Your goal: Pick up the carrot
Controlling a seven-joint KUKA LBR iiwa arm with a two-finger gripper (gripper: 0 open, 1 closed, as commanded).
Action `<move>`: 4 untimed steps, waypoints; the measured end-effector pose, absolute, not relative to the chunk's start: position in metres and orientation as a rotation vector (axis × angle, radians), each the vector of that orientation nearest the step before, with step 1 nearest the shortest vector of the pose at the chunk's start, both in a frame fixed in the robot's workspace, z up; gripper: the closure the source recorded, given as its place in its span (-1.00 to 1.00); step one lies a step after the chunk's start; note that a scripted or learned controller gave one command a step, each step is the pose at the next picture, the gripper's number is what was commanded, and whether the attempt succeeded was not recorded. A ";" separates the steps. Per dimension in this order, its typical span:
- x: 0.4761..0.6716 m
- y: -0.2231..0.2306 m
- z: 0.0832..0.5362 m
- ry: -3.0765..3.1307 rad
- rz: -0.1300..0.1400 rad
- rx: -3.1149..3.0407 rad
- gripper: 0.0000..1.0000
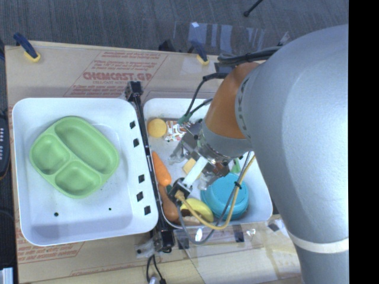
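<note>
Nearby, carrot [161, 169] (banana [198, 208] close), blue bowl [225, 195]

A robotics lab: clamped cardboard-covered bench [118, 76], two white bins [23, 158], grey carpet [89, 10]

The bench [89, 78] is covered with brown printed cardboard, and two shallow white bins sit on it side by side. The left bin [23, 176] lies toward the bench's left edge, the right bin [169, 106] touching it along a black-clipped seam.
</note>
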State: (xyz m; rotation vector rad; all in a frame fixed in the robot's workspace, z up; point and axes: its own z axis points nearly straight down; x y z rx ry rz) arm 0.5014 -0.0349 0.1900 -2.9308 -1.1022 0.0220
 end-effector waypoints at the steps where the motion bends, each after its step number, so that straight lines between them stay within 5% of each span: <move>1: 0.490 -0.028 0.190 -0.907 0.028 -2.993 -1.00; 2: 0.573 -0.046 0.191 -1.245 0.013 -2.877 -1.00; 3: 0.622 -0.071 0.191 -1.730 0.011 -2.618 -1.00; 4: 0.542 0.003 0.191 -2.261 0.013 -2.169 -1.00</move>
